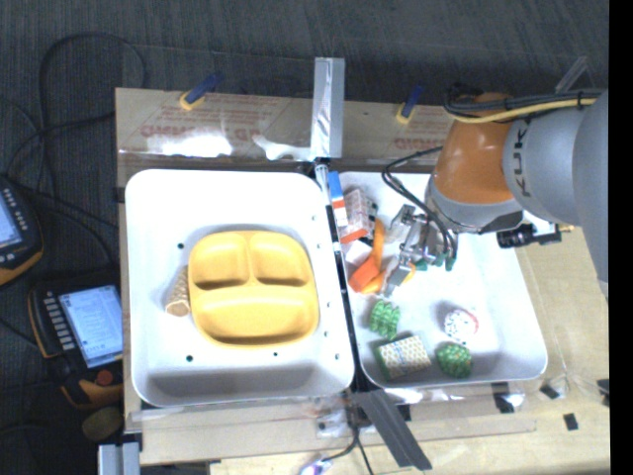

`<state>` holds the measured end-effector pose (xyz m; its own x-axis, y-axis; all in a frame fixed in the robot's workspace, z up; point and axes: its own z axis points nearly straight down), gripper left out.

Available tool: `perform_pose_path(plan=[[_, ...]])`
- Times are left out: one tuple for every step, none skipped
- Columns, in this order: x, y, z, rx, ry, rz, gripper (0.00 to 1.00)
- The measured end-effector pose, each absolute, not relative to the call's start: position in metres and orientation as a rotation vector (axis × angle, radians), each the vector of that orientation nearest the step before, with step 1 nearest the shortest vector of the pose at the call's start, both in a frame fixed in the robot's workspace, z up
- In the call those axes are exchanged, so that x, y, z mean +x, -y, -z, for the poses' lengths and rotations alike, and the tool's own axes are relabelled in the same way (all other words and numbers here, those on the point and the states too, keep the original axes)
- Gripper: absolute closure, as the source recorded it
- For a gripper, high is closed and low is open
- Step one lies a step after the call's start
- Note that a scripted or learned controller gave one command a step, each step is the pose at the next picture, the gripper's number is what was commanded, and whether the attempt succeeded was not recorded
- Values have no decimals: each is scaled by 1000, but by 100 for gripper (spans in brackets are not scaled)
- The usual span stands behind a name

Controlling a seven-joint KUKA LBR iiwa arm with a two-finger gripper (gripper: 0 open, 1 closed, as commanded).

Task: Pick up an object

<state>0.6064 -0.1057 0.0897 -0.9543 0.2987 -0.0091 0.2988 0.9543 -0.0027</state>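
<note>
The right bin carries the arm's hand, poised low near its left wall; whether it is open or closed I cannot tell. An orange object lies just beside it, leftward.

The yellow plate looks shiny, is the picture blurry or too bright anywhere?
Camera view: the yellow divided plastic plate shows soft glare on its ridges; the white left bin looks nearly washed out; the claw is slightly blurred; the crumpled clear plastic sheet behind the bins glints.
</note>
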Motion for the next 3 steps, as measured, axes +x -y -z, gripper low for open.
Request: perform_pose_path(plan=[[558,104,-91,593,-3070,3,0],[598,99,-90,526,-3090,7,0],[617,99,-89,453,-3103,13,0]])
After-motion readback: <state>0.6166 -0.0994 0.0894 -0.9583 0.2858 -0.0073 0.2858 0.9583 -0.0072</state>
